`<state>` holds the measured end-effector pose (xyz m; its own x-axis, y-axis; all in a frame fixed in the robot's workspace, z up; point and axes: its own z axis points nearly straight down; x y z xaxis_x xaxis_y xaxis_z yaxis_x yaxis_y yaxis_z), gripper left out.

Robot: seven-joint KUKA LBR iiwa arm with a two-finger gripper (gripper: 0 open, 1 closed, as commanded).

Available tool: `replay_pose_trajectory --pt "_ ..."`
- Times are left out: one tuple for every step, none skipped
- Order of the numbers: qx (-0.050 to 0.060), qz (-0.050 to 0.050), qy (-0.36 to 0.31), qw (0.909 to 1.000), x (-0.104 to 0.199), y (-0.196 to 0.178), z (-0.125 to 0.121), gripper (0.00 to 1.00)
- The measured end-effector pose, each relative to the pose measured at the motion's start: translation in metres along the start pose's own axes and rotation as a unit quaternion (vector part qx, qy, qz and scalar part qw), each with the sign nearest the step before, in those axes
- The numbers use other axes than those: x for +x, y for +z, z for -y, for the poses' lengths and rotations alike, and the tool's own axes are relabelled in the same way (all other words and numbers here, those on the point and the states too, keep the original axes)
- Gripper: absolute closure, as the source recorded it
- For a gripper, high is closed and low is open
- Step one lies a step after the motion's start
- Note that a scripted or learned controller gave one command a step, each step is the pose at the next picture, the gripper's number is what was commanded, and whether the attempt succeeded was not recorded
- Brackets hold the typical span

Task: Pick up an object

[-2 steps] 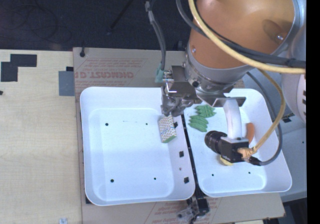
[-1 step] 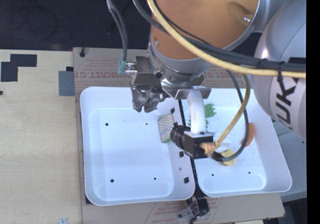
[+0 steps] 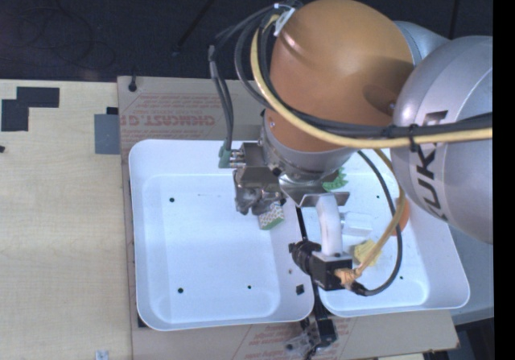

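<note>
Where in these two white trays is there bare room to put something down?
The left bin is bare from its left wall across to the gripper. The right bin has a bare patch in its front outer corner. It is crowded at the shared rim, around the gripper, a green-and-white object and the arm.

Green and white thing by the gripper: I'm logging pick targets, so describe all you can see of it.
The green and white thing is small, with a fine checked pattern; material unclear. It shows over the left bin, near its right wall, just below the gripper. Whether it is held or lies on the bin floor cannot be told.
</note>
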<state>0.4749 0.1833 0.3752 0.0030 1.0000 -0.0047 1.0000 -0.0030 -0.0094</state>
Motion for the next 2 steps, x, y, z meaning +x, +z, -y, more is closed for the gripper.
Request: replay_pose_trajectory --pt "-0.005 -0.002 -0.004 1.0000 0.061 -0.035 -0.017 1.00" --pt "0.002 0.001 -0.001 1.0000 0.040 0.108 0.001 1.00"
